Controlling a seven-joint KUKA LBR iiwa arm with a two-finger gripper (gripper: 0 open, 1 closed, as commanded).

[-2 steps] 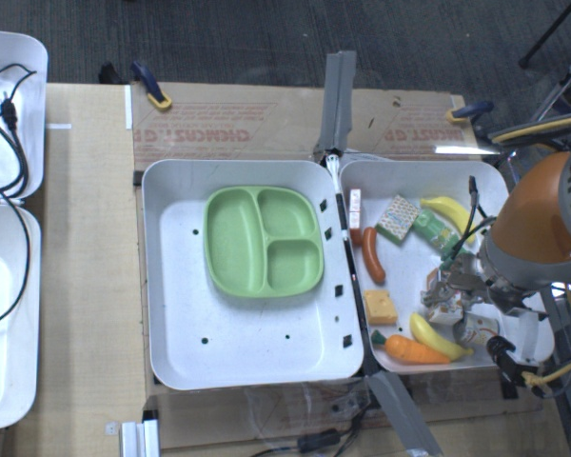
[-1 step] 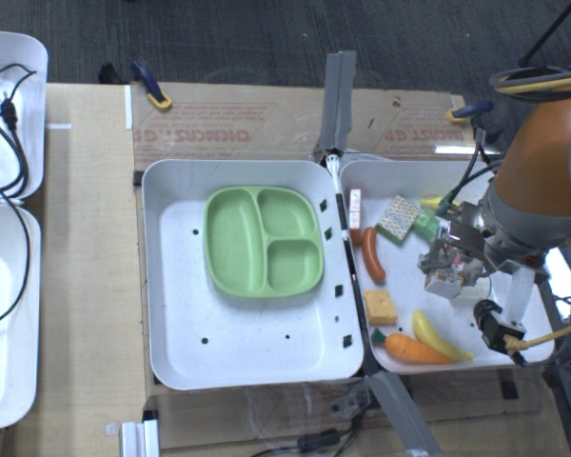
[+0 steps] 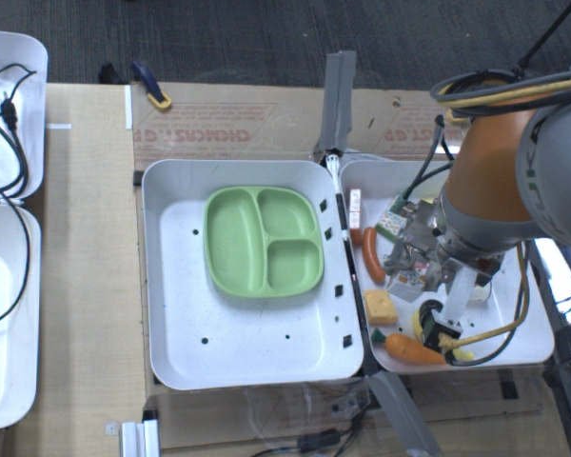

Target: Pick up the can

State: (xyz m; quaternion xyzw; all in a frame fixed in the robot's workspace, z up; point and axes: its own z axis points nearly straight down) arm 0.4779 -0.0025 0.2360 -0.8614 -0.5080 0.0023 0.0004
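The can (image 3: 414, 276), a small printed metal one, is only partly visible in the right white bin (image 3: 533, 346), tucked under the grey two-finger gripper (image 3: 411, 267), so whether it's gripped can't be told. Beside the can sit a red sausage (image 3: 373, 255), yellow cheese block (image 3: 380, 307) and orange carrot (image 3: 414, 350). Over in the left white bin (image 3: 171, 284) there's a green divided plate (image 3: 264, 241).

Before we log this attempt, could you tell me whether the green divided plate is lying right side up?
Right side up: the green plate in the left bin shows three hollow compartments facing the camera.

A tan cardboard-topped bench (image 3: 86, 255) stands on dark grey ribbed floor (image 3: 266, 17).
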